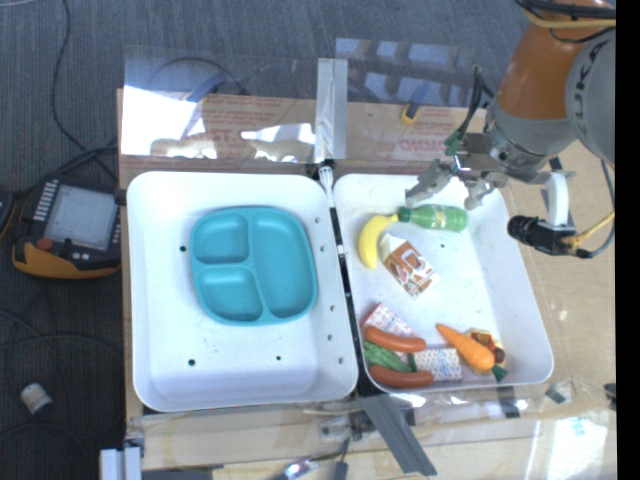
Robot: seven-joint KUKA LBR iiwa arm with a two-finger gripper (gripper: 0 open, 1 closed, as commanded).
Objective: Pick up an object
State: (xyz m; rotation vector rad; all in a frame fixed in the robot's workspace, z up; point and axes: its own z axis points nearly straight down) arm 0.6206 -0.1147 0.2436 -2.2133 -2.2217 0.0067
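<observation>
Camera view looked down on both bins at a slant, and nearest its lower edge, in the right bin (525, 298), lay a cluster of toy food: a carrot (468, 348), two sausages (396, 341) and a small printed packet (388, 320) pressed against the near wall. Further in, around the bin's middle, a brown-and-white carton (410, 268) lay tilted just beside a banana (371, 239), and beyond those a green bottle (434, 218) rested on its side, its cap end close to the banana's tip. The left bin (160, 348) held a teal divided plate (252, 265) sitting flat. At the far right, the gripper (458, 186) hung over the bottle with its two fingers spread apart, one splayed toward the left and one toward the right, and nothing sat between them. Judged from that, the pick had not yet been made: every object lay on the bin floor, and the whole closing and lifting part of the job was left. The bottle looked the likeliest target, being directly beneath the claw, though that was only a guess. The arm (545, 58) came in from the right, its orange band above the wrist, the wrist pointed steeply downward toward the far part of the right bin. Whether the fingertips touched the bottle could not be told.
</observation>
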